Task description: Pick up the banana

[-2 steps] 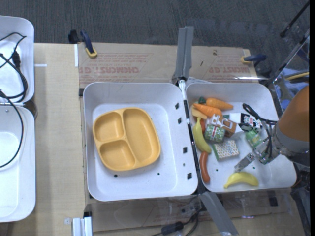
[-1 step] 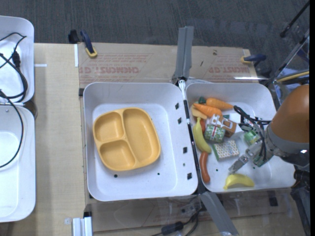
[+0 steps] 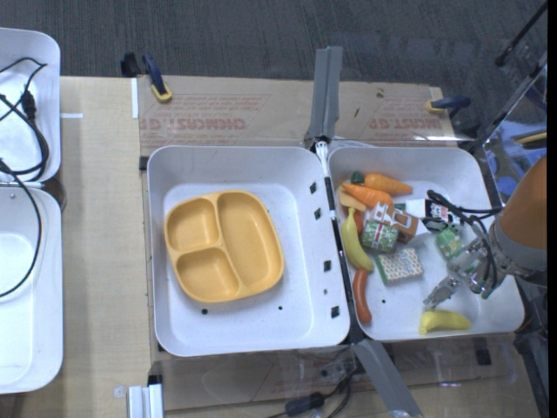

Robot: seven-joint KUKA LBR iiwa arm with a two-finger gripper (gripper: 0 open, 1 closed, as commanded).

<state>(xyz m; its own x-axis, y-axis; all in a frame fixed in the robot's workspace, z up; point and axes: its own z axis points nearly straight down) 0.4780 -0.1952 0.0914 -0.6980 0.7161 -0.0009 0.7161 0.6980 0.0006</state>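
You have two white bins on the worktop [image 3: 96,233]. The left bin [image 3: 165,320] carries a yellow divided plate [image 3: 224,245], lying a little toward 9 o'clock of the bin's middle. The right bin [image 3: 496,316] holds a heap of toy food.

Your banana [image 3: 353,244] lies against the right bin's 9 o'clock wall, running lengthwise from 12 toward 6 o'clock, its lower end curving in toward the bin's middle. Just at its 6 o'clock sits a red-orange sausage-like piece [image 3: 362,298]. At the banana's 12 to 1 o'clock you see carrots [image 3: 383,184] piled together, and touching it at 3 o'clock a small green and white box [image 3: 379,234] with a speckled pale block [image 3: 399,266] below that.

The end effector [image 3: 444,291] hangs over the right bin's 4 o'clock part, well apart from the banana, its metal fingers [image 3: 437,295] pointing toward 8 o'clock. They look released, with nothing between them. Just at its 6 o'clock lies a second yellow piece [image 3: 445,321], near the bin's 6 o'clock wall.
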